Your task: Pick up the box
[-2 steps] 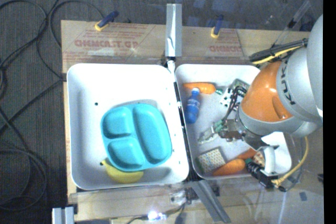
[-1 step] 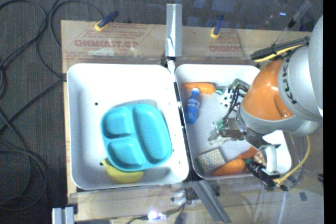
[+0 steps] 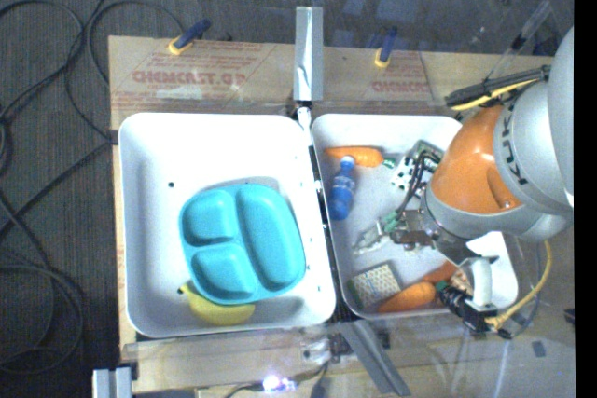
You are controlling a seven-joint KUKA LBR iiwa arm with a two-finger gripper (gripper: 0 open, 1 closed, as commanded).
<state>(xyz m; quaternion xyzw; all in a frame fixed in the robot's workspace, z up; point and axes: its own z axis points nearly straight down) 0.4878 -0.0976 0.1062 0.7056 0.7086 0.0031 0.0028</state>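
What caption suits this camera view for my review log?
Grey-and-orange arm over the right white bin of clutter; blue divided plastic tray in the left bin.

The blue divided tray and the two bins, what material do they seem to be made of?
The blue tray looks like moulded plastic: uniform colour, rounded compartments, soft sheen. The left bin and right bin look like smooth white plastic with rounded rims, though coated metal cannot be excluded.

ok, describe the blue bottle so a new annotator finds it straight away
Look in the right-hand white bin, along the wall it shares with the left bin. The blue bottle lies there, just below an orange carrot-like piece. It is the one blue item in that bin.
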